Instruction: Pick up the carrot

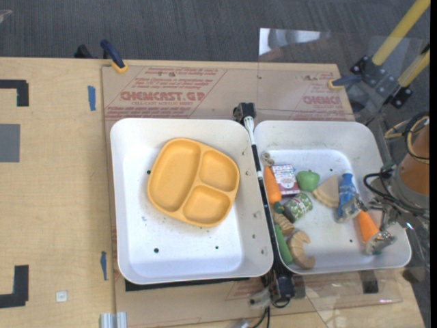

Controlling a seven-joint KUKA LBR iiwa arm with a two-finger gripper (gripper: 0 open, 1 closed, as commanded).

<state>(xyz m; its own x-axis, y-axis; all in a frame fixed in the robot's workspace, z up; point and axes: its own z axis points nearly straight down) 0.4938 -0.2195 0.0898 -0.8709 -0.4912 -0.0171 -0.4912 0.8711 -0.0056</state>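
An orange carrot (272, 185) lies lengthwise against the left wall of the right bin (321, 134). A second orange, carrot-like piece (367, 225) sits low at the bin's right side, below a blue bottle (347, 195). My gripper (379, 232) is down in the bin's front right corner, right beside this second orange piece and seemingly touching it. The view does not show whether the piece is gripped. The arm's orange band (414, 173) rises just outside the bin's right rim, with cables around it.
The right bin also holds a pink-and-white box (285, 178), a green fruit (308, 180), a small can (298, 206), a tan slice (328, 193), a green vegetable (282, 241) and tan pieces (299, 246). A yellow divided plate (193, 182) lies in the left bin (130, 203).
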